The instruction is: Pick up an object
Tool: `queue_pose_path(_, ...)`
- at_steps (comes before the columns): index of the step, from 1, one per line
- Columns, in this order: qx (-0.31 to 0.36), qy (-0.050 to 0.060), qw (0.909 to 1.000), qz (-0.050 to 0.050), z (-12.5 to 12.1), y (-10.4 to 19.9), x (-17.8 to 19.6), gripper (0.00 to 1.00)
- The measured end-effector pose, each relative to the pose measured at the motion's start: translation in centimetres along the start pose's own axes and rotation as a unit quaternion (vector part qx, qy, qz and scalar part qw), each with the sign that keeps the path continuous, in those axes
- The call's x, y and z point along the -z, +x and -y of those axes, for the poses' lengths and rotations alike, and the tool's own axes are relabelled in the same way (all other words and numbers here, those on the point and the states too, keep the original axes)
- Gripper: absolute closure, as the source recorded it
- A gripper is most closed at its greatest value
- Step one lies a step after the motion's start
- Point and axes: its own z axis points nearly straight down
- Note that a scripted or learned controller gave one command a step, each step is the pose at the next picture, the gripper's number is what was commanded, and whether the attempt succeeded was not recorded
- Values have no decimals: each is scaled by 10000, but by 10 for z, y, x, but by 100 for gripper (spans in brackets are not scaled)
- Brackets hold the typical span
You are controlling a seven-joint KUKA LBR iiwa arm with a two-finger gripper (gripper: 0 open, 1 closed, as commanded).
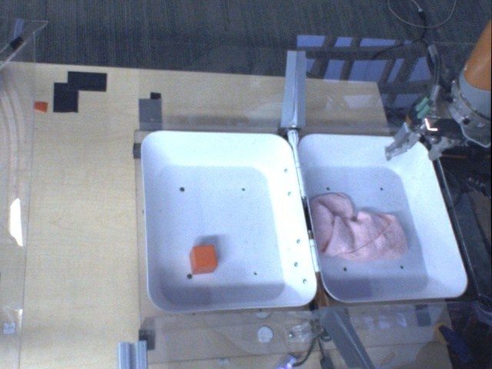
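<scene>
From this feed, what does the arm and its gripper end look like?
The arm shows an orange band above a grey wrist. The gripper is grey metal with pale fingers, small lit spots near its base and thin dark cables running up behind it.

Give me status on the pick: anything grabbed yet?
Nothing looks done: the small orange block sits in the left white bin, and the crumpled pink cloth lies in the right white bin. In hand: the gripper hovers at the right bin's far right corner, with nothing visible between its fingers. Left: descend, grasp, lift.
</scene>
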Motion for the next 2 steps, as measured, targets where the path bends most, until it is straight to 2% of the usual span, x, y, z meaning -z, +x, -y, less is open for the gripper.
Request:
queue_pose_path(1,487,16,9988,-8,-19,25,-131,0)
queue_pose_path(2,594,-21,9982,-2,39,35,-185,0)
